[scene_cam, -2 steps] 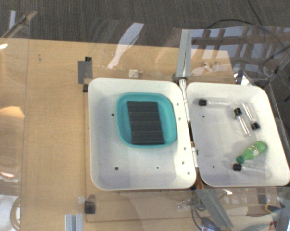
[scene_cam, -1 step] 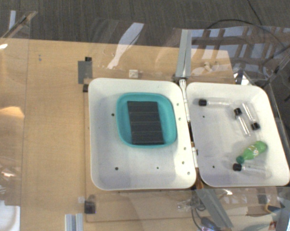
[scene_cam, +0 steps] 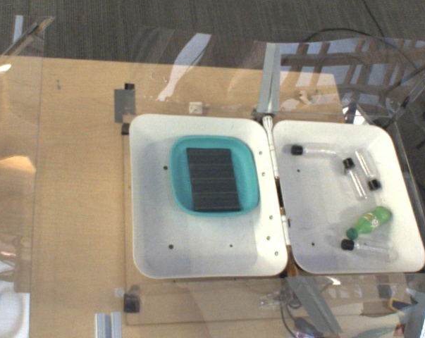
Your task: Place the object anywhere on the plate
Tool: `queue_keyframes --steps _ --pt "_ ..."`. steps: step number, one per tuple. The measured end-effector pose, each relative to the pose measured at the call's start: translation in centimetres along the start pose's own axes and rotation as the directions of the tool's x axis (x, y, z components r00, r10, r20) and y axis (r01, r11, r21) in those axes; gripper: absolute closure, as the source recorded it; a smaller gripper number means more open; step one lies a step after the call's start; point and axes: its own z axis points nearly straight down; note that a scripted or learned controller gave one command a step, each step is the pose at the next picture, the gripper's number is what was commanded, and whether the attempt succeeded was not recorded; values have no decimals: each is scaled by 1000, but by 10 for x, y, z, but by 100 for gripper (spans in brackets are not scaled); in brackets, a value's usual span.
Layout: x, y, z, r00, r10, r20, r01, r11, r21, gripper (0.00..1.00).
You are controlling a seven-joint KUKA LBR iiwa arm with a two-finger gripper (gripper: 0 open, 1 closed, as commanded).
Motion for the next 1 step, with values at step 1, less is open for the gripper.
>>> queue_keyframes --steps 1 --pt "-1 -1 183 1000 3 3 -3 1000 3 0"
